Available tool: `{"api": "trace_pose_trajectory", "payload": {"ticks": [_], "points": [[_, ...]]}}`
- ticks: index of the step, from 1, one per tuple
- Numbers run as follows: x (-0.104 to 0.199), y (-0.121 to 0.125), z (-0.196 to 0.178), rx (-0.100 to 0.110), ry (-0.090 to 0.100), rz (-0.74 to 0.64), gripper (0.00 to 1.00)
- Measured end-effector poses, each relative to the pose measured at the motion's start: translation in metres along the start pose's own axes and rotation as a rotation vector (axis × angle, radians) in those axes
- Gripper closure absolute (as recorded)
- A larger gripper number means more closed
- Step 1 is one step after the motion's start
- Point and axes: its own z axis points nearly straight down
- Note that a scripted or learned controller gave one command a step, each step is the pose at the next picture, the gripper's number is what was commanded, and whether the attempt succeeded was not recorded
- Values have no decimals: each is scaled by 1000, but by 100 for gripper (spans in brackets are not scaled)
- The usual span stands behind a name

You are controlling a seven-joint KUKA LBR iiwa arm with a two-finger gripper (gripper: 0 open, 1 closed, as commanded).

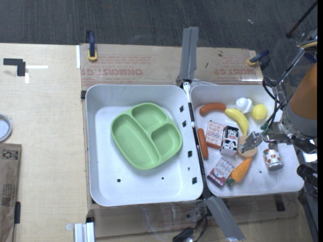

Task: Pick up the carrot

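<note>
The fingers point(251, 143) are hanging low in the right bin point(282, 185), and whether they are apart or together I cannot tell. The carrot point(240, 169) is lying just below them on the bin floor, with a banana point(237, 119), small cartons point(222, 136) and a can point(273, 159) sitting close around. Well to their left, the left bin point(101, 150) is holding a green divided plate point(146, 135).

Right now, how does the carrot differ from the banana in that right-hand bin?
The carrot is orange, straight and tapered, with a green end; the banana is yellow and curved. The carrot lies near the bin's front edge, the banana farther back. Both lie flat, slanted.
</note>
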Motion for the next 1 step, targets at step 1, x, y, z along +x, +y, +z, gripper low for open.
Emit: {"api": "trace_pose_trajectory", "payload": {"ticks": [1], "points": [[-34,-9,108,-2,0,-417,0]]}}
